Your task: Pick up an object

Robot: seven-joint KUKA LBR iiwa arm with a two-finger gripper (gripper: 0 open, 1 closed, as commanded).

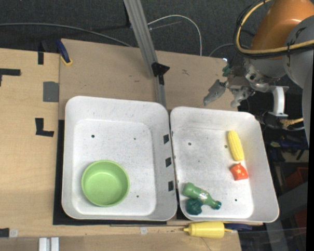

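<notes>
Above the right bin's (265, 153) far edge we see the gripper (227, 94), jaws spread and holding nothing; corn (235, 145), an orange piece (239, 172) and a green bottle (200, 195) lie below.

We look down at a slant from above the bench (112, 68), both white bins (116, 113) filling mid-frame.

The grey arm with its orange band reaches in from the right, its tool (226, 95) hanging low, fingers parted and holding nothing.
</notes>
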